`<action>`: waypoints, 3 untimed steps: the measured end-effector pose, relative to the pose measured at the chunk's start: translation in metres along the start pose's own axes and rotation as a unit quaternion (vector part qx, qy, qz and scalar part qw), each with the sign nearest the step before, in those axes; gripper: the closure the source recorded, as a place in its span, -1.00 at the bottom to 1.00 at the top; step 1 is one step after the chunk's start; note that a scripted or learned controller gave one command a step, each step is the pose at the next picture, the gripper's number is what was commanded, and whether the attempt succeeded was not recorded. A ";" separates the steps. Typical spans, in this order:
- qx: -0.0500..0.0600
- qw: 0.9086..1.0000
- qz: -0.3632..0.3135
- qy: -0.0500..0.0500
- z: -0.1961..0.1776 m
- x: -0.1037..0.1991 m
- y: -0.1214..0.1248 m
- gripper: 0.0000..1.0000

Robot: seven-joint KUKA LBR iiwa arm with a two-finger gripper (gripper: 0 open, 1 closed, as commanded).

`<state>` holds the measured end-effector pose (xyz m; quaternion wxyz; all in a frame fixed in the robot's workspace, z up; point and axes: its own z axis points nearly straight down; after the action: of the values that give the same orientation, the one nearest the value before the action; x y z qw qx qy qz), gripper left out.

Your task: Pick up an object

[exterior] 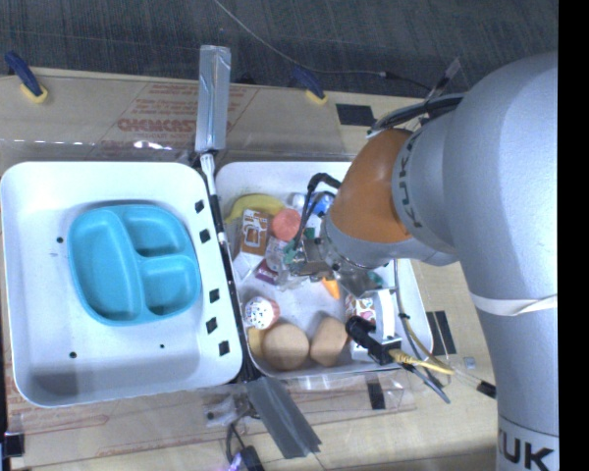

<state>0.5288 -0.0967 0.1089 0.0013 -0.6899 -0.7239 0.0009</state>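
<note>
Grey arm (491,214) reaching from the right over the right bin (238,180); gripper (309,258) low among the objects there (state of the pincer impossible to tell, hidden under the wrist); banana (255,205) at the far side; two tan rounded objects (304,344) at the near wall; blue divided tray (135,260) lying in the left bin (20,263).

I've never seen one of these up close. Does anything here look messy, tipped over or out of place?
Nothing looks spilled or broken. The right bin is a crowded jumble: a banana, two tan rounded pieces and small packets lie heaped against each other. The blue divided tray sits slightly skewed in the left bin.
</note>
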 end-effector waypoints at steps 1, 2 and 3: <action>0.000 1.000 0.000 0.000 0.000 0.000 0.000 -1.00; -0.001 1.000 -0.012 0.001 0.017 -0.020 0.058 -1.00; -0.001 0.996 -0.088 -0.001 0.017 -0.077 0.088 -1.00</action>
<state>0.6205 -0.1689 0.0920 0.0005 -0.6233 -0.7820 0.0006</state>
